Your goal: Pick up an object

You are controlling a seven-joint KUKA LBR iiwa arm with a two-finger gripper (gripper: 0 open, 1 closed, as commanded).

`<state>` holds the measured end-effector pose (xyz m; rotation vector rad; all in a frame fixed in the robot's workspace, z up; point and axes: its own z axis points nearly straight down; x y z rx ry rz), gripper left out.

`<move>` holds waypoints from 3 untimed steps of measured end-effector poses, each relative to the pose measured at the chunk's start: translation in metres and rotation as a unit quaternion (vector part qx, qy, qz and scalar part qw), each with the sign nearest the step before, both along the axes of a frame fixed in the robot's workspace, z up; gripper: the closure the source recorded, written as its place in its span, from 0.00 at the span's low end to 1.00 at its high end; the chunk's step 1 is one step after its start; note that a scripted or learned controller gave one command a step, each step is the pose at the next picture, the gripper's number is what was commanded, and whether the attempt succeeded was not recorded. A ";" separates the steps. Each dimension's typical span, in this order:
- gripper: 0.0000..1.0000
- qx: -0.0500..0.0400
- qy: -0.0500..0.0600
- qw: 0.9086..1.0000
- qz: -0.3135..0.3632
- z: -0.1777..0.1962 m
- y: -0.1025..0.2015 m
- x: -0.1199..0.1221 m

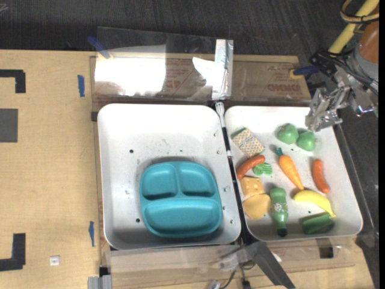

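- Closest to the camera, at the front of the right bin [352, 221], there's a dark green cucumber [316, 223], with a yellow banana [313, 201] right behind it, touching or nearly so.
- Left of those stands a green bottle [278, 209] next to a tan bread-looking piece [255, 206].
- Mid-bin: an orange carrot [290, 168], a red chili [320, 176] and a red sausage [249, 165] lying at a slant.
- Toward the back, a checkered cracker [248, 141] and two green round veggies [296, 136] side by side.
- The gripper [320, 118] hangs over the bin's back right corner, just beside the green veggies, with nothing between its fingers; can't tell how far apart they are.
- The left bin [114, 161] has a teal divided plate [179, 198] sitting toward its front.
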<state>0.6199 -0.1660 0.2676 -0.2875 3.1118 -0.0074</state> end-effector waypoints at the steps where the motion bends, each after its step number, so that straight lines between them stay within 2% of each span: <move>1: 1.00 0.002 0.004 1.000 -0.003 0.006 0.038 0.043; 2: 0.00 0.002 0.004 1.000 -0.004 0.006 0.036 0.043; 3: 0.00 0.002 0.004 1.000 0.023 -0.168 0.062 0.049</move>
